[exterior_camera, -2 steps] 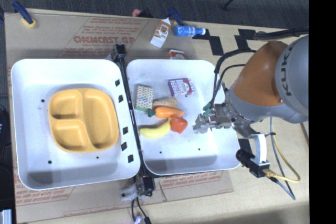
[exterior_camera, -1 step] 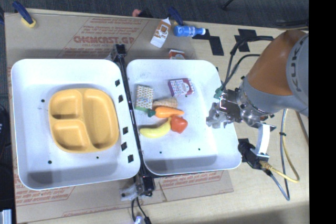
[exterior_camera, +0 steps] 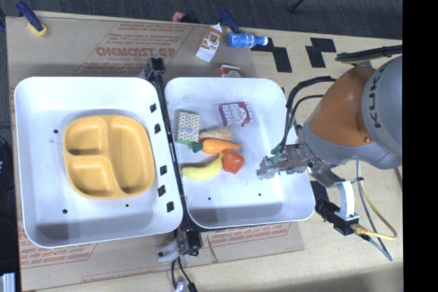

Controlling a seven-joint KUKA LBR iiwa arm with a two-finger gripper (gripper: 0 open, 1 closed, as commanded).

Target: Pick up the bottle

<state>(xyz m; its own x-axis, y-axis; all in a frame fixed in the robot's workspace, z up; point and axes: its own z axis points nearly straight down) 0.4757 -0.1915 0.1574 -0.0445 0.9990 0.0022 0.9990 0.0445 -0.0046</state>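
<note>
Two shallow white bins sit side by side on a cardboard-covered surface (exterior_camera: 137,51), seen from above at a slant. The grey arm with its orange band (exterior_camera: 342,116) reaches in from the right, and its tool (exterior_camera: 268,168) hangs over the right part of the right bin (exterior_camera: 274,205), near that bin's right wall; whether it is spread or pressed together cannot be told, and nothing is seen in it.

The blue bottle (exterior_camera: 244,41) lies on its side outside both bins, on the surface near its far edge, just beyond the right bin's far rim. A small carton (exterior_camera: 209,43) lies just to its left, and another small item (exterior_camera: 230,70) rests against the bin's far rim (too small to identify).

Inside the right bin, clustered toward its left half: a checked packet (exterior_camera: 188,126), a purple carton (exterior_camera: 235,113), a carrot (exterior_camera: 220,146), a red fruit (exterior_camera: 233,161) and a banana (exterior_camera: 202,170). Bare floor lies between this cluster and the tool.

The left bin (exterior_camera: 41,215) holds a yellow divided tray (exterior_camera: 109,154).
</note>
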